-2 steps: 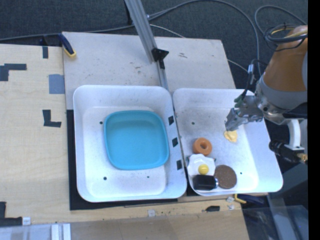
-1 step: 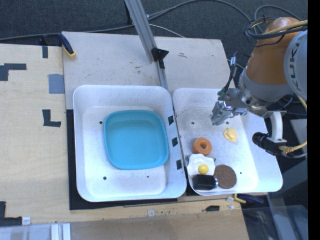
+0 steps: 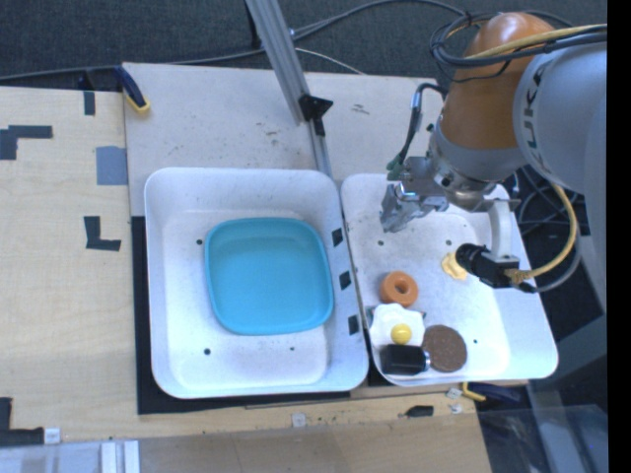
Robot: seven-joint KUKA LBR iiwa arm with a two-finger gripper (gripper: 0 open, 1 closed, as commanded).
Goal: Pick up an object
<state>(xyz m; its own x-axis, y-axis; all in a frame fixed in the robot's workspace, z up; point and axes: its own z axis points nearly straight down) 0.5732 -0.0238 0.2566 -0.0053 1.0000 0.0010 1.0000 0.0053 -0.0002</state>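
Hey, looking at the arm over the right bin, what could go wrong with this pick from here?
1. The claw sits over bare floor of the right bin, apart from every item, so descending here would likely grab nothing.
2. The fried egg, brown disc and black object crowd the near corner; a grab there may nudge neighbours or pinch two.
3. The doughnut is low and round, so it might slip.

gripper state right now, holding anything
gripper: cannot tell open or shut; it sits above the right bin, up-view of the donut, with no object seen in it.
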